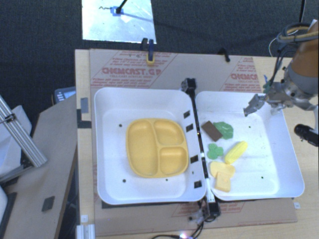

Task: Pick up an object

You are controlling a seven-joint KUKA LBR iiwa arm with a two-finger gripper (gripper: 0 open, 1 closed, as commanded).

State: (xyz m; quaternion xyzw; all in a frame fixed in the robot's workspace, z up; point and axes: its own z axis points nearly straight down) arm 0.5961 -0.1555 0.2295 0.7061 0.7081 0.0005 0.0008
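Observation:
In the right bin (279, 183), near its left side, lies a cluster of toy foods: a brown block (211, 130) touching a green leafy piece (225, 130), a small green floret (215, 151), a yellow corn cob (236, 152) and a pale yellow wedge (223, 176). My gripper (262, 108) hangs over the bin's back right part, well to the right of and behind the cluster. Its fingers are spread open and nothing sits between them.
The left bin (107, 103) holds a yellow divided plate (157, 147). A black hinged divider (195, 143) runs between the two bins. The grey arm (304, 78) with cables comes in at the right edge. Cardboard (134, 71) lies under both bins.

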